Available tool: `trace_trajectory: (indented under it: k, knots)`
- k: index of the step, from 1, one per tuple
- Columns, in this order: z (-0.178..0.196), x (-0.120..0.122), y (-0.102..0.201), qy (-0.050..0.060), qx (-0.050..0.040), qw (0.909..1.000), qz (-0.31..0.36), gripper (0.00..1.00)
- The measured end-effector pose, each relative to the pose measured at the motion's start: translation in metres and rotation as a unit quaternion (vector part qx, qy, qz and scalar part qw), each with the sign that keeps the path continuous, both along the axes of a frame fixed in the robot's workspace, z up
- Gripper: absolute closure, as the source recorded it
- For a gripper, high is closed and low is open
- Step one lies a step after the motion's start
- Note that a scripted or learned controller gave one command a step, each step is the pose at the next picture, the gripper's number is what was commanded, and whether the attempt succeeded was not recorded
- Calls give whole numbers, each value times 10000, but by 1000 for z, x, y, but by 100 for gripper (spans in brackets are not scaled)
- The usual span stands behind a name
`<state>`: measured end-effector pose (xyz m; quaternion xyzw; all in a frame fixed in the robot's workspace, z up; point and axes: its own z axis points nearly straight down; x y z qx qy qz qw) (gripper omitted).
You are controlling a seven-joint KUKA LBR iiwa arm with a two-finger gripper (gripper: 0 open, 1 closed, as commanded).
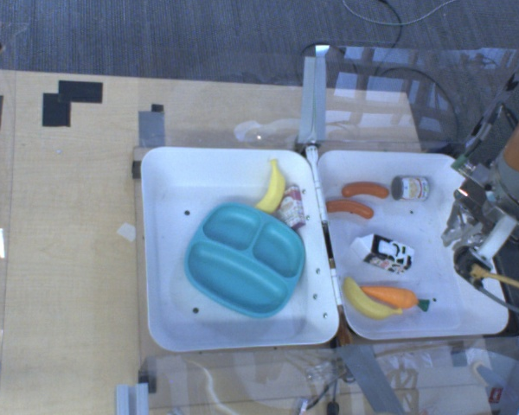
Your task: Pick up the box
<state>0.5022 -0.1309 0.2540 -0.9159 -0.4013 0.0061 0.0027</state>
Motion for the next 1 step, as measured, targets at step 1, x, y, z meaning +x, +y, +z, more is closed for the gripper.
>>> trace_trajectory:
  k: [1]
  knots:
    - [8, 2, 0, 10, -3, 10000, 34, 100]
